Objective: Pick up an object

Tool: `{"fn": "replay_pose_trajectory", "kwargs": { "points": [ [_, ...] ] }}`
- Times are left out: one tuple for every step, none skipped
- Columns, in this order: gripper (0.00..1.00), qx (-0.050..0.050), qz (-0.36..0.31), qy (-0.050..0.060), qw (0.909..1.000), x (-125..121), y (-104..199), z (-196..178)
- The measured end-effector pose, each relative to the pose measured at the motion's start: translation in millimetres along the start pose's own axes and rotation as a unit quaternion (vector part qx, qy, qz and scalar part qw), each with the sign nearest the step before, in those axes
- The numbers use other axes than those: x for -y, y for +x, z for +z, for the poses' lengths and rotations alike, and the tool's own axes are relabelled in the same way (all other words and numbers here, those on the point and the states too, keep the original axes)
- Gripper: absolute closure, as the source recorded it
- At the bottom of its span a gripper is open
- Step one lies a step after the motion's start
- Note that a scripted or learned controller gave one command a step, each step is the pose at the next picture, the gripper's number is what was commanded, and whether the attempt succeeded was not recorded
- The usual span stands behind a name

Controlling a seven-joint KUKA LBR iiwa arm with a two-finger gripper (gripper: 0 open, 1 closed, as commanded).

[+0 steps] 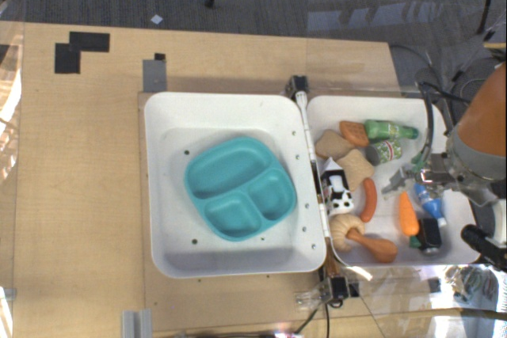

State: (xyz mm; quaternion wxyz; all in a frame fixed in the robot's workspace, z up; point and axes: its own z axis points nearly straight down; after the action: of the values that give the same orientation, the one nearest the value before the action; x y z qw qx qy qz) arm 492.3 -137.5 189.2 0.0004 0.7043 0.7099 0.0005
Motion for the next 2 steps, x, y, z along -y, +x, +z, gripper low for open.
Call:
{"fn": "replay_pose_trajectory", "kwargs": {
  "points": [
    [0.00, 0.000, 0.072, -0.006, 0.9974, -2.9, -10.2, 88.5],
    [1.00, 0.001, 0.070, -0.009, 0.9975, -5.3, -9.1, 79.2]
  ]
}}
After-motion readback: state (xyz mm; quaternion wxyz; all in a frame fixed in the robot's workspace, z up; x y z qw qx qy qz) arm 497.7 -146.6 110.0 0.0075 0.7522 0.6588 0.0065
